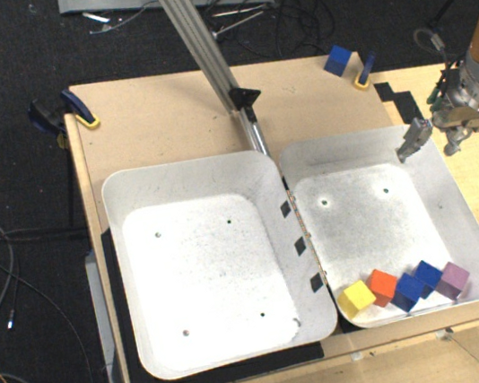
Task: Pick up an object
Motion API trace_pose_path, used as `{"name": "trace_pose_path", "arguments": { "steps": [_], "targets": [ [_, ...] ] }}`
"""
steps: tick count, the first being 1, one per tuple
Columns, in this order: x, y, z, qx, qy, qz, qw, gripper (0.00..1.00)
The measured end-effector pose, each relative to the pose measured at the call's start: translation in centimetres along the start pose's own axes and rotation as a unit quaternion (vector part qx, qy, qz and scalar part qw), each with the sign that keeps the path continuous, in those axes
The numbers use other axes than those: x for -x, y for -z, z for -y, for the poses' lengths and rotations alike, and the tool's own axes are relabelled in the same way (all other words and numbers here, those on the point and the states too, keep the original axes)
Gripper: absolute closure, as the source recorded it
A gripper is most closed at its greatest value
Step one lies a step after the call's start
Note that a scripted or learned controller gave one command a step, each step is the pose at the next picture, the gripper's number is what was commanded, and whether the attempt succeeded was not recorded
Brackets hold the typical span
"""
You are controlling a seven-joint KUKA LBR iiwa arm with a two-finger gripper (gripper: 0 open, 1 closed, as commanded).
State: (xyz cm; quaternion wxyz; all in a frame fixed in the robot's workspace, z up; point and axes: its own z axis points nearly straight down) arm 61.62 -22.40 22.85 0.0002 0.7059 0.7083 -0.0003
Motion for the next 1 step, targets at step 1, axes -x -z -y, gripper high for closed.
{"name": "trace_pose_path", "arguments": {
  "steps": [1],
  "targets": [
    [-5.54,-2.18,5.29,-0.003,0.001,-0.002,1.0000,0.00]
  ]
}}
